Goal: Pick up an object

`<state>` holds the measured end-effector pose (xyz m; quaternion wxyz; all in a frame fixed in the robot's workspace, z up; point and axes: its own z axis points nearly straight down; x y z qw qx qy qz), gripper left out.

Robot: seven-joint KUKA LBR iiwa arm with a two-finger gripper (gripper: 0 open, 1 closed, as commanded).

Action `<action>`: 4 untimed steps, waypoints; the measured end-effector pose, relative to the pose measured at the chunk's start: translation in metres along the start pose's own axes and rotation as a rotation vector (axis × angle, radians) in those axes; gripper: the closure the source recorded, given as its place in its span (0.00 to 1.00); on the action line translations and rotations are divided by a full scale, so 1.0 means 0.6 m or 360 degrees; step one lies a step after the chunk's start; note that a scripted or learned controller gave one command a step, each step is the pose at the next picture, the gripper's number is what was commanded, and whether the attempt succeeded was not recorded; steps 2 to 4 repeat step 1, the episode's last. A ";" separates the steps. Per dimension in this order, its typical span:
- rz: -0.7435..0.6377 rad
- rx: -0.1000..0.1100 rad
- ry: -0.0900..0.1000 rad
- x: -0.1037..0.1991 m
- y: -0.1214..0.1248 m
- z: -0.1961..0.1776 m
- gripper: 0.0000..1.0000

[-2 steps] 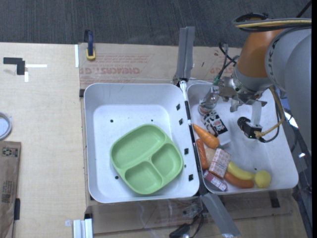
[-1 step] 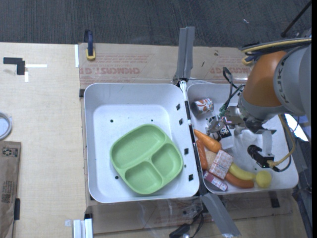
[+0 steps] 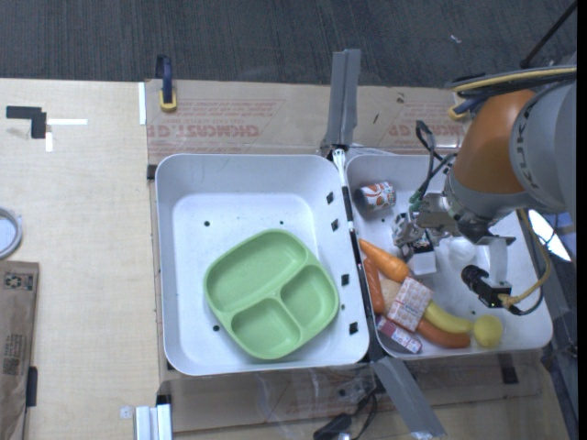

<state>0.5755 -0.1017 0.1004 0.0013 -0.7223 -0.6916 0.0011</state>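
Note:
The right bin point(image 3: 532, 337) holds several small items. An orange carrot point(image 3: 385, 259) lies near its left wall, with a second orange piece point(image 3: 374, 287) below it. A patterned packet point(image 3: 409, 302) rests in the middle, a yellow banana point(image 3: 447, 317) and a red-orange sausage shape point(image 3: 444, 335) lie in front, and a yellow lemon point(image 3: 489, 330) sits at the front right. A small red and white can point(image 3: 376, 193) lies at the back left. My gripper point(image 3: 413, 238) hangs low over the bin's middle, just right of the carrot. Its fingertips are lost in dark clutter.
The left bin point(image 3: 183, 246) holds a green divided plate point(image 3: 271, 293). A grey divider post point(image 3: 344, 99) rises between the bins at the back. A tape roll point(image 3: 7, 235) and a brown bag point(image 3: 16, 333) lie on the bench at far left.

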 end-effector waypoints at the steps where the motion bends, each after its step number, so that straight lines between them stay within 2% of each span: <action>1: -0.0602 -0.0005 -0.0002 0.050 -0.056 -0.151 1.00; 4: -0.0602 -0.0005 -0.0002 0.050 -0.056 -0.151 1.00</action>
